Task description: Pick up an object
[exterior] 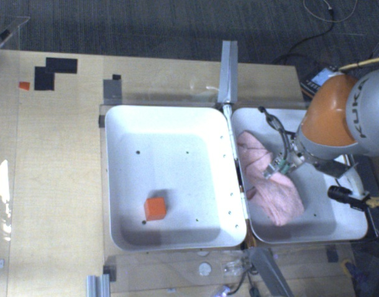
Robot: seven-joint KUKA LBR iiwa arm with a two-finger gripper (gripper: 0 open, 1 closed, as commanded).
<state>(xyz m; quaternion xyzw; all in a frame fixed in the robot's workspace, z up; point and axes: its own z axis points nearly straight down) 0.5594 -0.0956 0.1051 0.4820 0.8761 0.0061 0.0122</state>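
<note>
Nearest the camera, along the lower edge of the pale wooden bench, small bits of metal hardware lay just below the two bins. Above them sat the left shallow white plastic bin, and in its near left part rested a small orange cube, alone on the bin floor and well apart from the arm. A few dark dots marked the floor around it.

Just beside it, across a thin metal divider that ran up between the bins, stood the right shallow white plastic bin. A crumpled pink cloth lay in its left half, stretching from near the far wall down toward the near wall. The grey arm with its orange band reached in from the right and bent down over this bin. The two-finger gripper sat low on the upper middle of the cloth, touching it or very nearly so. Whether its fingers were apart or closed could not be told from this angle, nor whether any fold of cloth lay between them.

Farther back, on the bench's far left, a black L-shaped patch and a tiny orange square lay flat. Beyond the bench, a thin cable looped across dark grey carpet.
</note>
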